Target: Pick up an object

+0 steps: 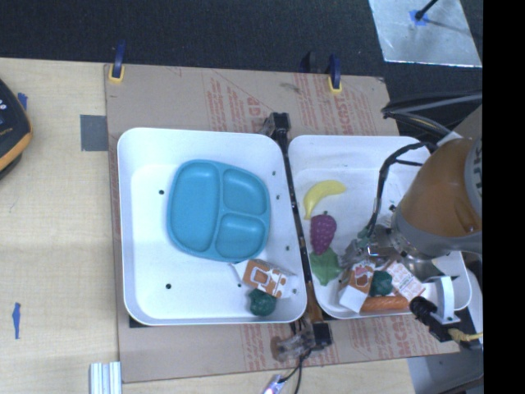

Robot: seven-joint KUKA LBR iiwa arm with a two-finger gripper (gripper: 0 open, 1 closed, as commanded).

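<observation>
My gripper (367, 253) hangs low over the right bin (353, 150), near its front middle, with the orange-banded arm (443, 195) behind it to the right. Just under and in front of it lie a small brown-and-white carton (358, 279), a dark green round piece (381, 284), a white packet (408, 281) and an orange carrot-like piece (384, 304). To its left are a purple grape bunch (322, 230), a green toy vegetable (325, 266) and a yellow banana (324, 194). Nothing can be seen held by the gripper.
The left bin (139, 220) holds a blue divided plate (219, 210), an orange-and-white carton (264, 277) and a dark green piece (262, 304) near its front right corner. A narrow wall (289, 195) separates the two bins.
</observation>
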